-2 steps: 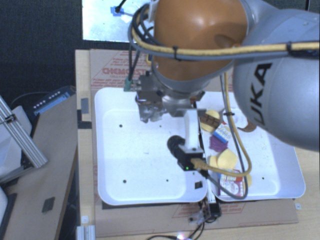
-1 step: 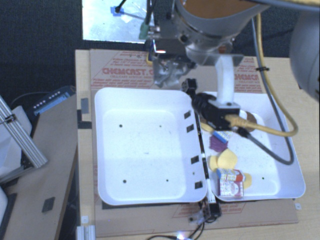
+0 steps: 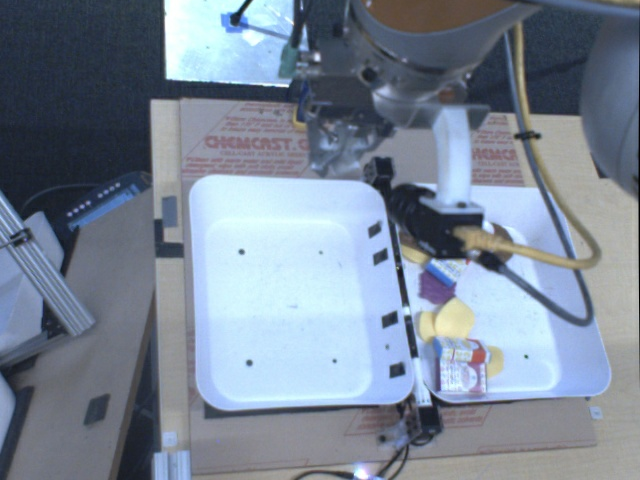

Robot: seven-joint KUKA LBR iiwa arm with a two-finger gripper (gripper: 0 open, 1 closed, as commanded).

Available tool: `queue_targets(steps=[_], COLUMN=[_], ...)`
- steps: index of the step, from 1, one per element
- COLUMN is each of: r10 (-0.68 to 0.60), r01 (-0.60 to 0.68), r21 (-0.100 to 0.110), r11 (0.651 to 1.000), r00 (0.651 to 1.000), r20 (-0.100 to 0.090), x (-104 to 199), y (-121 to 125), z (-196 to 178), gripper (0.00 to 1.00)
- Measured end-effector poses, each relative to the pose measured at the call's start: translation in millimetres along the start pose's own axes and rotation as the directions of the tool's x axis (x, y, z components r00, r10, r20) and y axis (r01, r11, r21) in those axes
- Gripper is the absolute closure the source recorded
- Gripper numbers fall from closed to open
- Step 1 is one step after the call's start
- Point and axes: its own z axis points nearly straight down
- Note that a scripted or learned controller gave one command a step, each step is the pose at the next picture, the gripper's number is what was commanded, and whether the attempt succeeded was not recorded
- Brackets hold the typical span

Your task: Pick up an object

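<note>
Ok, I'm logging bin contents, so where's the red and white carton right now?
In the camera view, the red and white carton lies in the right bin's lower left corner, just below the yellow object.

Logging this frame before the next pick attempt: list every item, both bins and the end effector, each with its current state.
Left bin: level, beside the right bin.
Right bin: holds the items.
End effector: over the left bin's far rim, apart from the items.
Red-and-white carton: on its side by the near rim.
Yellow piece: loose, against the carton.
Purple piece: flat, beyond the yellow piece.
Blue-and-white piece: partly hidden by the robot.
</note>
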Motion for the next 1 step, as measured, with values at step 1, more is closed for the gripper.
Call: queue_targets(steps=[1], r10=[0.009], r01=[-0.009], r21=[0.019], r11=[1.000], r00=[1.000], r20=[0.010], x=[-1.3], y=[-2.3], z=[171.4], gripper=[1.00])
